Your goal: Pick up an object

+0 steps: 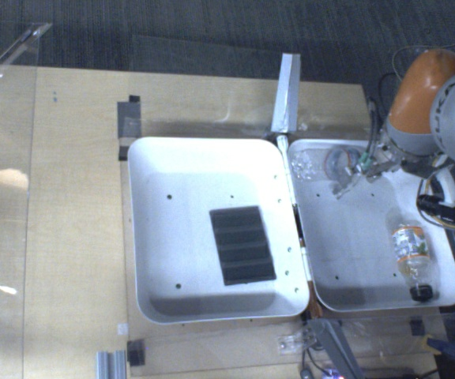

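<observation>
Pale wooden bench [69, 235] under dark carpet, two white bins side by side. Left bin [156, 172] carries one thing, a black ribbed pad [243, 245] lying flat near its middle. Right bin [354, 287] holds a plastic bottle [411, 253] on its side, dark cap toward the near corner, and a clear crumpled wrapper [305, 165] in the far left corner. The arm [437, 105] hangs over the far right, jaws [352, 176] low beside a small clear-bluish item [340, 162]; whether they are clenched or released, I cannot tell.

White bins [144, 235], black ribbed pad [242, 245], clear bottle with orange-green label [411, 250], grey arm with orange band [421, 89]
</observation>
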Available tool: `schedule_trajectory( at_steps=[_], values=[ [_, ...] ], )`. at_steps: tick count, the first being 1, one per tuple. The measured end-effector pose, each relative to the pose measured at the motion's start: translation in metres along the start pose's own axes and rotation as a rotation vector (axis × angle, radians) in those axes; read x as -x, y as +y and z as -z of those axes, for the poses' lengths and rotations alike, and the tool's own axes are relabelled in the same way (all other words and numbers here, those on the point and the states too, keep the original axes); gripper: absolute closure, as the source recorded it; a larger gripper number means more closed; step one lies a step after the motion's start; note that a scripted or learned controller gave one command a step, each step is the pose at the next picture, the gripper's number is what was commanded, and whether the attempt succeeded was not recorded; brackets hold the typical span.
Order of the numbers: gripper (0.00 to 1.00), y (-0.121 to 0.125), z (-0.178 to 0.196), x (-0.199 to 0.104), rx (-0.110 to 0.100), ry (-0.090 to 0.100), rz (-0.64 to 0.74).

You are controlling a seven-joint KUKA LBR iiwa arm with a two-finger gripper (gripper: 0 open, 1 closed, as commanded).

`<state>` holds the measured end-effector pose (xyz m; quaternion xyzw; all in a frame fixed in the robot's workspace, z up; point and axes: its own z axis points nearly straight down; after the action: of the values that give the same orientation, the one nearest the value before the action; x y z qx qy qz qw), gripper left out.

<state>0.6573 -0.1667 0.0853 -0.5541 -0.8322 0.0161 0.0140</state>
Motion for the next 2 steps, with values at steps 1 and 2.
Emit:
schedule_trajectory(
  at_steps=[1, 2],
  values=[
    [0.0, 0.0, 0.0, -0.001, 0.0, -0.002, -0.003],
    [0.0, 0.006, 0.0, -0.016, 0.001, -0.006, -0.048]
  ],
)
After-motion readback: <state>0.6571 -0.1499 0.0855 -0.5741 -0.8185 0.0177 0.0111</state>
